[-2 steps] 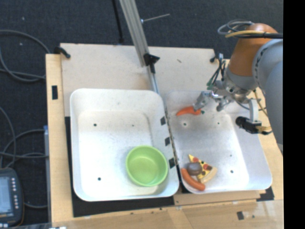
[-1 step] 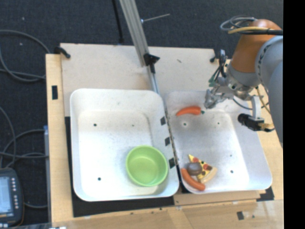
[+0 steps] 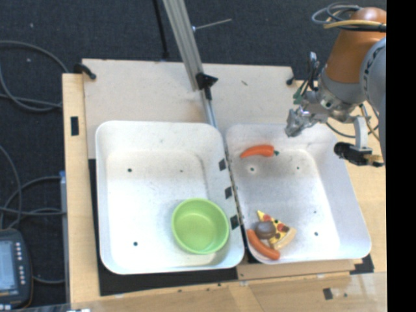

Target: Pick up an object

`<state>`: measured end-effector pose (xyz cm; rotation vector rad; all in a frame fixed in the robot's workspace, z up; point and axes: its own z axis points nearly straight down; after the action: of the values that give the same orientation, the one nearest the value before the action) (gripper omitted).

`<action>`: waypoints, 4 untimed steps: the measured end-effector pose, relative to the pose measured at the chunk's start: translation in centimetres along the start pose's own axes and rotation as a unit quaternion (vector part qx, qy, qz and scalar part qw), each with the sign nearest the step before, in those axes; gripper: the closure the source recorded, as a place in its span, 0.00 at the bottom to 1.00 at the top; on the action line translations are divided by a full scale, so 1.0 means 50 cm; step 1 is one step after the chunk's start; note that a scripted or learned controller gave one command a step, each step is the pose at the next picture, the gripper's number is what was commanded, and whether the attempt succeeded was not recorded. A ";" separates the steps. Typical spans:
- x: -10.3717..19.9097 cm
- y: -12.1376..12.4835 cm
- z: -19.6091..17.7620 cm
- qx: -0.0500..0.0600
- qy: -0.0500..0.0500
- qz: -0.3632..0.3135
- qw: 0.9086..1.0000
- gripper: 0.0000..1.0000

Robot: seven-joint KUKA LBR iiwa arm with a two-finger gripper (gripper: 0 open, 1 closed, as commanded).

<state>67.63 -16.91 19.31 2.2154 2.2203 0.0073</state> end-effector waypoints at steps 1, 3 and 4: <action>-0.015 0.011 -0.098 0.000 -0.001 0.000 1.000 1.00; 0.095 0.001 -0.142 0.004 0.000 -0.002 1.000 1.00; 0.190 0.004 -0.125 0.004 0.000 -0.002 1.000 1.00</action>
<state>67.78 -7.41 25.55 2.2148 2.2281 -0.0004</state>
